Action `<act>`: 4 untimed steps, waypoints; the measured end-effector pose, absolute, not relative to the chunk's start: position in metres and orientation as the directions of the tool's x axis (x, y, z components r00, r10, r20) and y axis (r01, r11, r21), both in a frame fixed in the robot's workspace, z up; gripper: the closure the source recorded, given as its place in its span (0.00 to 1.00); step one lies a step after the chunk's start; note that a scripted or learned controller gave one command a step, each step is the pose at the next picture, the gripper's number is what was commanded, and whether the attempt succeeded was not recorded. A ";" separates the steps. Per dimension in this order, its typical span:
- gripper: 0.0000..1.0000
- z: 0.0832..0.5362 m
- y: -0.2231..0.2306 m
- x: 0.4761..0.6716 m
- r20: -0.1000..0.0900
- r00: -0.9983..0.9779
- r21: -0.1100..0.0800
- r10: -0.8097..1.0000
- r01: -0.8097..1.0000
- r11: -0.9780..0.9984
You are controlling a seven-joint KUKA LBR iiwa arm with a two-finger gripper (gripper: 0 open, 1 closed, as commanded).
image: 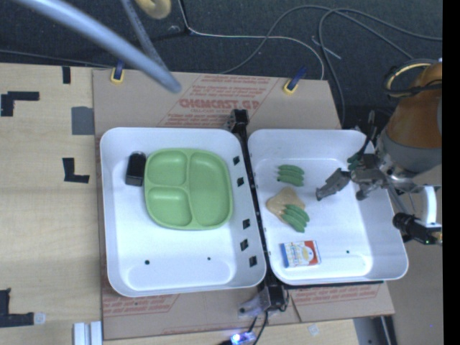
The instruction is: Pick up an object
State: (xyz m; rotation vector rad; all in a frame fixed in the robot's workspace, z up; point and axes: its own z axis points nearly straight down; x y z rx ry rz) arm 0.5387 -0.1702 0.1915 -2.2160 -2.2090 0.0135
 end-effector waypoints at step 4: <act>1.00 0.109 -0.155 0.549 0.007 -0.004 0.013 1.000 1.000 0.004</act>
